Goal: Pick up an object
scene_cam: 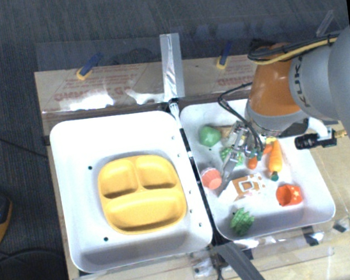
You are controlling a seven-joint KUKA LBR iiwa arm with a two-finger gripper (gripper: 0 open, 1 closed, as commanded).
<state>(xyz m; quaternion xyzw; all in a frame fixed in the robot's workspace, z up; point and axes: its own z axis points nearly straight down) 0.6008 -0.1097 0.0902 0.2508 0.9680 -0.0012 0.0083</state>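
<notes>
From where I'm standing, can't tell the two-finger gripper's (233, 160) state, so I'd center it over that small pink plastic cup (211, 179) before closing.

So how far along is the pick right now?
Done: the arm has reached down into the right bin, with the gripper low among the toys near the pink cup. In hand: nothing visibly lifted. Left: securing and raising one object; the carrot, red pepper and broccoli lie on the bin floor.
</notes>
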